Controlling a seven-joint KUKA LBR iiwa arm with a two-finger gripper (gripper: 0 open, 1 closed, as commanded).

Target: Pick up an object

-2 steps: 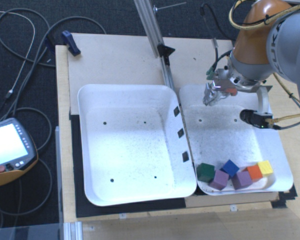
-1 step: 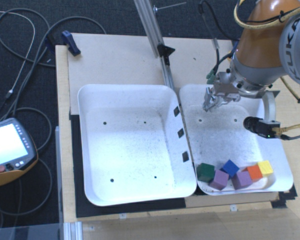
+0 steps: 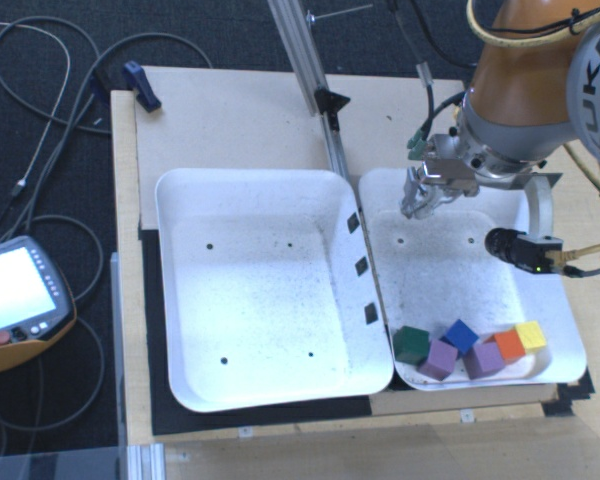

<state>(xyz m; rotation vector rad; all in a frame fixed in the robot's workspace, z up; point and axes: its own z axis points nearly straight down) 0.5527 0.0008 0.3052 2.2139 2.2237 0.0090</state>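
Several small blocks lie along the near edge of the right bin (image 3: 450, 268): a green block (image 3: 412, 344), a purple block (image 3: 441, 358), a blue block (image 3: 461, 335), a second purple block (image 3: 484, 359), an orange block (image 3: 509, 345) and a yellow block (image 3: 530, 336). My gripper (image 3: 418, 200) hangs over the far left part of that bin, well away from the blocks, pointing down. Nothing shows between its fingers, and I cannot make out their spacing.
The left bin (image 3: 180, 208) sits beside the right one, with black clips along the shared wall. A metal pole (image 3: 298, 48) rises behind the bins. A teach pendant (image 3: 20, 298) and cables lie off the bench at left.
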